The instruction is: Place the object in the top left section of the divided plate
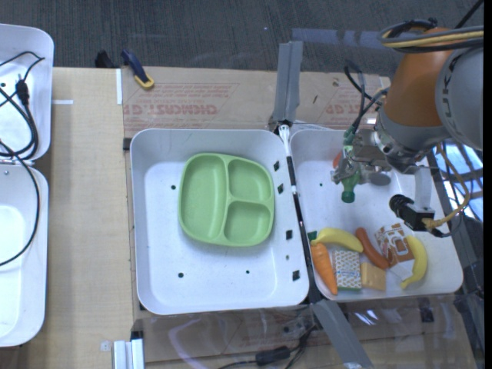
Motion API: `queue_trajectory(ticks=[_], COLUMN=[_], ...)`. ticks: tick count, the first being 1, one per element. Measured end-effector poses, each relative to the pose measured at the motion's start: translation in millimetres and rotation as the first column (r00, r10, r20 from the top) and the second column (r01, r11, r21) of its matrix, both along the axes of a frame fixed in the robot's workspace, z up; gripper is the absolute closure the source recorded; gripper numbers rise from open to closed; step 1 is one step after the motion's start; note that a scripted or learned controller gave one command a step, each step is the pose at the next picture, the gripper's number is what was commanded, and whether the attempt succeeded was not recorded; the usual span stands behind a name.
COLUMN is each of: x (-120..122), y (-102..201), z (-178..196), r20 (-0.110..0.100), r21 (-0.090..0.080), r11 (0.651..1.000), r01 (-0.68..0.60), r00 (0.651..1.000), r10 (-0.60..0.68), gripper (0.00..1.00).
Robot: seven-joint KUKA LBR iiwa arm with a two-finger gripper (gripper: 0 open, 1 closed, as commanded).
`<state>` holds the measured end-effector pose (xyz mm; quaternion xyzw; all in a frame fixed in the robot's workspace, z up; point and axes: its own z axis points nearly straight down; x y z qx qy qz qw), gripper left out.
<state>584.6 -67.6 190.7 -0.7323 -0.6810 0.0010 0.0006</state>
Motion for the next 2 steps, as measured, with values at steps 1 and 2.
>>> queue_trajectory(ticks=[1, 2], x=[14.6, 14.6], y=[108.2, 108.0], z=[-0.6, -0.4], r20=[0.000, 0.000], r21=[-0.001, -0.001], r11=[0.999, 0.999], r01=[-0.040, -0.040], r00=[0.999, 0.999], r10=[0.040, 0.040], gripper=[1.00, 0.00])
